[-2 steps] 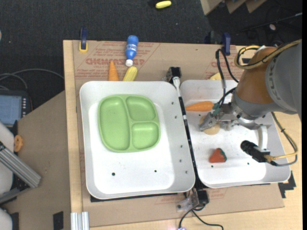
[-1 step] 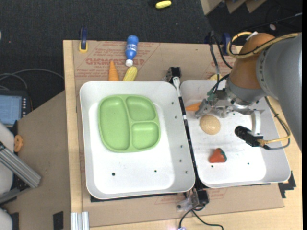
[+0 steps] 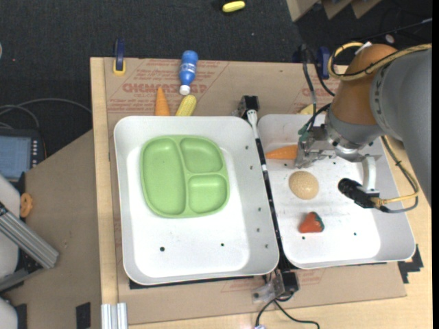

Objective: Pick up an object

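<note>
Pincer [image 3: 303,151] hovers low at the carrot [image 3: 280,154] in the right bin [image 3: 357,249], presumably lining up a grasp; its spread is unclear.

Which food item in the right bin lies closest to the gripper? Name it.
The orange carrot, lying at the gripper near the bin's upper left. The beige potato sits lower, and the red strawberry lower still.
</note>
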`<state>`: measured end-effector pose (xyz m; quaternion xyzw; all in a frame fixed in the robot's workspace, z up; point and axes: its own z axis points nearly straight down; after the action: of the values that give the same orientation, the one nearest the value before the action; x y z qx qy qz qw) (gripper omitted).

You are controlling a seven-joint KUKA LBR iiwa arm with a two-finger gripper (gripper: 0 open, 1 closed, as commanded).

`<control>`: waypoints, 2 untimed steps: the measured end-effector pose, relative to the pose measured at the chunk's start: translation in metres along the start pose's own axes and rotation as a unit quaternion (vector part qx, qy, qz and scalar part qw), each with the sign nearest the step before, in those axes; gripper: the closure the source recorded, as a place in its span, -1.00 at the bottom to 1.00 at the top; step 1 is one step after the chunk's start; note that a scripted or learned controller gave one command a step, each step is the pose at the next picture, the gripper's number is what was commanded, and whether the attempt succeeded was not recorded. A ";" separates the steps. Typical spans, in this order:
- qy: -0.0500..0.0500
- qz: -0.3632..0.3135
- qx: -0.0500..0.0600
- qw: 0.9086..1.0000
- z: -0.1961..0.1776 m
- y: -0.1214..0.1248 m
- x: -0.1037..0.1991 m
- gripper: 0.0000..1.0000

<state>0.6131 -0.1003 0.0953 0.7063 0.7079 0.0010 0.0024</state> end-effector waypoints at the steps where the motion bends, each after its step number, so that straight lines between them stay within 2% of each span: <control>1: 0.000 0.000 0.001 1.000 0.001 0.000 0.000 -1.00; 2: 0.002 0.003 0.006 1.000 0.012 -0.058 -0.004 -1.00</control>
<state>0.5548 -0.1043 0.0835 0.7081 0.7061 -0.0022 -0.0034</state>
